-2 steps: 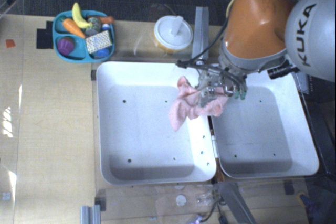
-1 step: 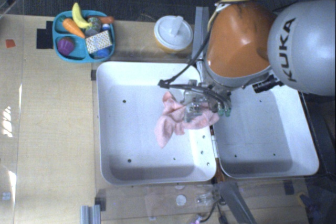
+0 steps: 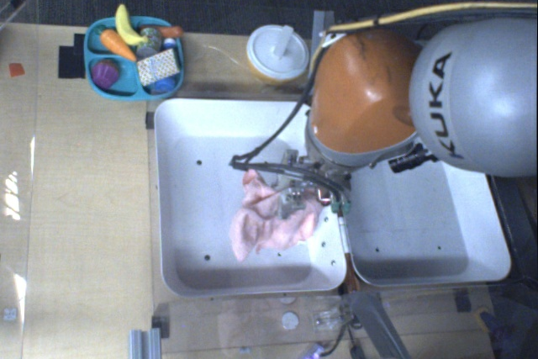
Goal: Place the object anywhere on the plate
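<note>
Reaching in from three o'clock, the grey arm (image 3: 479,97) with its orange band (image 3: 366,92) hangs over the seam between the two white bins, and the gripper (image 3: 294,196) sits low over the left bin (image 3: 193,181). A crumpled pink cloth (image 3: 265,223) lies on that bin's floor, toward its five o'clock part, and the gripper is right at the cloth's upper edge, seemingly touching it. Whether the fingers are spread or closed, or have any of the cloth between them, I cannot tell: the wrist and the dark cables around it hide them. The right bin (image 3: 437,256) lies just beside the left one, at its three o'clock side, partly covered by the arm.

On the counter (image 3: 76,206) at eleven o'clock from the left bin rests a blue divided plate (image 3: 92,82) bearing toy food: a banana (image 3: 126,25), a carrot (image 3: 116,44) and a purple piece (image 3: 105,73) among others. A white lidded cup (image 3: 277,53) stands at twelve o'clock, just beyond the left bin's far rim. The cloth is well apart from the plate.
</note>
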